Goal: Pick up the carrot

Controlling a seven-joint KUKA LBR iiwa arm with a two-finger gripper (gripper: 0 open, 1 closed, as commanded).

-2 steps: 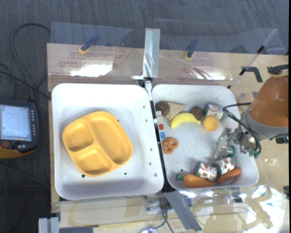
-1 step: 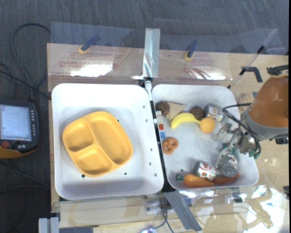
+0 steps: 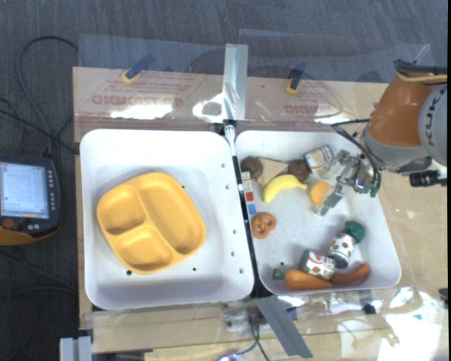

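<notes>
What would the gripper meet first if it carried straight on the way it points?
Likely the bare floor of the right bin: the gripper points down-left, just beside the orange wedge. Depth is unclear from above.

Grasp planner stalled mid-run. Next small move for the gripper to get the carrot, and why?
Probably translate toward the near wall of the right white bin: the two-finger gripper sits above the yellow wedge, while the orange carrot with a green tip lies at the front edge, close beside a small can and a red sausage.
</notes>
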